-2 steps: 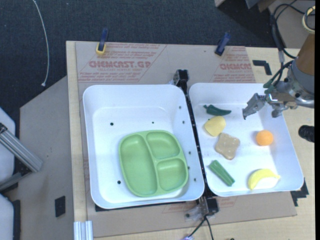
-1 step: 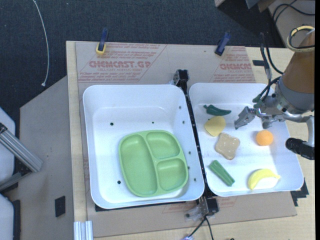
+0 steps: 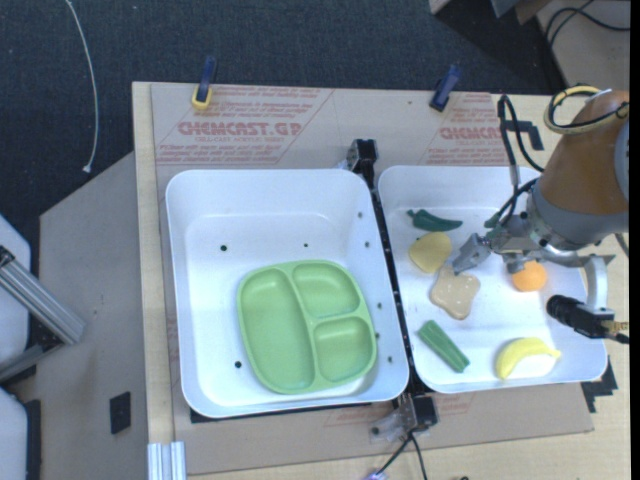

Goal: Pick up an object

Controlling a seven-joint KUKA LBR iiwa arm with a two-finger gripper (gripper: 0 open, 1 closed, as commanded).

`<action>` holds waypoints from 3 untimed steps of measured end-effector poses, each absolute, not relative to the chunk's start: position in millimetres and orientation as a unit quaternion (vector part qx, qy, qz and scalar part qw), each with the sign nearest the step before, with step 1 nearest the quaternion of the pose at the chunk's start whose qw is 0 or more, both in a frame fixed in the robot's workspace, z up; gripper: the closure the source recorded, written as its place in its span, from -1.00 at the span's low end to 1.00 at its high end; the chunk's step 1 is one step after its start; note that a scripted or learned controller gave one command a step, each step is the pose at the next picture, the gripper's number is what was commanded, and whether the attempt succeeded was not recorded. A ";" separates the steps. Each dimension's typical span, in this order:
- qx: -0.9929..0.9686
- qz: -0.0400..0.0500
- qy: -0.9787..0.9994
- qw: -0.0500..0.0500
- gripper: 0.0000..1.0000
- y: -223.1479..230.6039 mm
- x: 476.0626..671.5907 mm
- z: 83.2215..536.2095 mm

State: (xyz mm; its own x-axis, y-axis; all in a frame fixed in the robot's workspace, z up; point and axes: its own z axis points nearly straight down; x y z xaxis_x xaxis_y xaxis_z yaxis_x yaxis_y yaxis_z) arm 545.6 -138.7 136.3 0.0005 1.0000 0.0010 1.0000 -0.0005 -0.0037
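Overhead, the pincer (image 3: 497, 251) hovers in the right bin (image 3: 590, 373), fingers seemingly apart and gripping nothing, between a beige toy (image 3: 455, 294) and an orange ball (image 3: 529, 277); a green plate (image 3: 302, 323) fills the left bin (image 3: 190, 268).

We see a light green plastic divided plate (image 3: 303, 325) inside the left white bin (image 3: 200, 218), and two clamps, yellow-blue (image 3: 204, 85) and blue (image 3: 445, 88), on the cardboard-covered bench (image 3: 300, 128).

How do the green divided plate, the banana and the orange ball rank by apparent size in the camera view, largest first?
1. Green divided plate, by far the largest.
2. Banana.
3. Orange ball, though the arm partly hides it, so its place after the banana is less sure.
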 end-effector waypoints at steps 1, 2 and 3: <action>-0.708 -0.001 -0.707 0.001 -1.00 -138.4 546.6 86.0; -0.707 -0.003 -0.707 -0.004 1.00 -138.8 549.1 100.7; -0.707 -0.001 -0.707 -0.002 1.00 -142.5 542.7 146.9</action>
